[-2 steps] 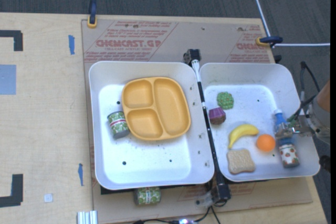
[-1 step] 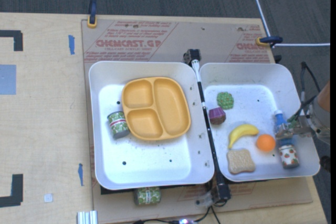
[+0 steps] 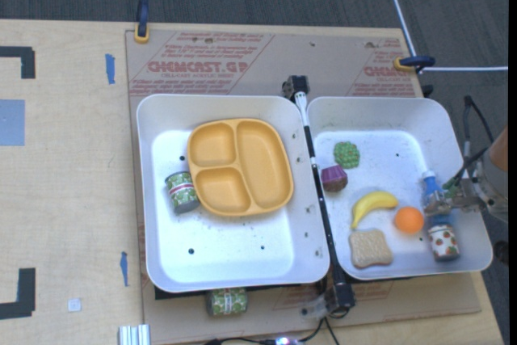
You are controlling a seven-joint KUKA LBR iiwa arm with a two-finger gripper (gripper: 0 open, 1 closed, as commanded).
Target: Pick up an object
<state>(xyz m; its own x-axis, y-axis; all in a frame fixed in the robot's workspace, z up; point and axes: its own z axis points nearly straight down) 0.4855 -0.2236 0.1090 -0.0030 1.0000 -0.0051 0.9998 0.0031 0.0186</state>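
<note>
Candidate objects are mostly in the right bin [image 3: 323, 113]: orange [image 3: 409, 220] sits just left of the gripper [image 3: 443, 200], nearly touching it. Small jar with red-patterned label [image 3: 443, 242] is just below the gripper, near the bin's right wall. Banana [image 3: 372, 206] is left of the orange, bread slice [image 3: 371, 248] below the banana. Purple piece [image 3: 334, 178] and green broccoli-like piece [image 3: 346, 154] are further up-left, well apart from the gripper.

Gripper is low over the right bin's right side, something blue at its tip; cannot tell the jaw state, nothing visibly held.

Left bin [image 3: 161, 113]: yellow divided plate [image 3: 240, 166], green-labelled can [image 3: 182, 192] touching its left edge. Another can [image 3: 227, 301] lies on the bench below that bin.
</note>
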